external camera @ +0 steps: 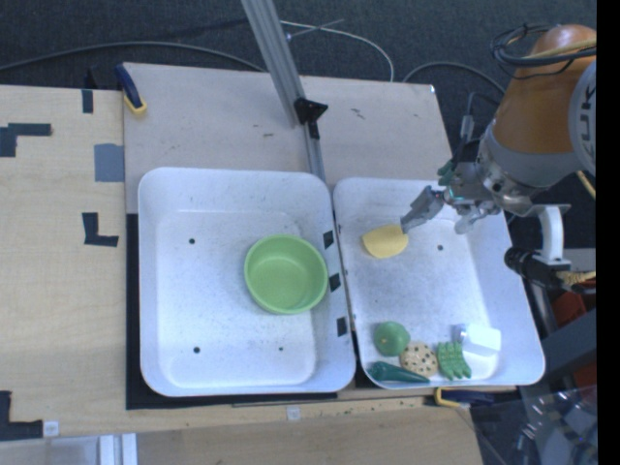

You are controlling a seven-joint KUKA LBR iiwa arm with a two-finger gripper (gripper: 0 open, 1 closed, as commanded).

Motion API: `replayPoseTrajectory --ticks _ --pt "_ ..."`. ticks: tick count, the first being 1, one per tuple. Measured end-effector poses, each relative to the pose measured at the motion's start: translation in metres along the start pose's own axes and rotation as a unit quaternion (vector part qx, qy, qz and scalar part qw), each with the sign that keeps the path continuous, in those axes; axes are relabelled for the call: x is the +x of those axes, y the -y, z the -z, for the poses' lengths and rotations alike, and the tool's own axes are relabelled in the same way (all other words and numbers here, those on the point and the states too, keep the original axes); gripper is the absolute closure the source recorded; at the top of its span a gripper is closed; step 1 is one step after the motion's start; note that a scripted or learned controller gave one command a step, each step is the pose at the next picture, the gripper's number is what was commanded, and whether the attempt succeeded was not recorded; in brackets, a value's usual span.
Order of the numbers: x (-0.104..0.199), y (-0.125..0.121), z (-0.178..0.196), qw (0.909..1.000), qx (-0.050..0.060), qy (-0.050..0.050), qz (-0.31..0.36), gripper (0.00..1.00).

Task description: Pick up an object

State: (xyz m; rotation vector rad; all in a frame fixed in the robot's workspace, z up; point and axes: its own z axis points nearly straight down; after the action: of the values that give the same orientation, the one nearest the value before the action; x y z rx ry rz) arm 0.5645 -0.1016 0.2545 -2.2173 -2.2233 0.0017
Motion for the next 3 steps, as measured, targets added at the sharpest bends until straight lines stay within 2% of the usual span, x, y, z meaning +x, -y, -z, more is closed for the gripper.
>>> replayPoseTrajectory --ticks 1,2,3 --pt "0.0 0.0 0.0 1.0 0.0 0.0 0.0 0.0" --pt "0.002 0.01 -0.059 1.0 0.003 0.0 -0.001 0.0" --pt "-0.007 0.009 -0.115 1.0 0.003 0.0 -0.001 0.0"
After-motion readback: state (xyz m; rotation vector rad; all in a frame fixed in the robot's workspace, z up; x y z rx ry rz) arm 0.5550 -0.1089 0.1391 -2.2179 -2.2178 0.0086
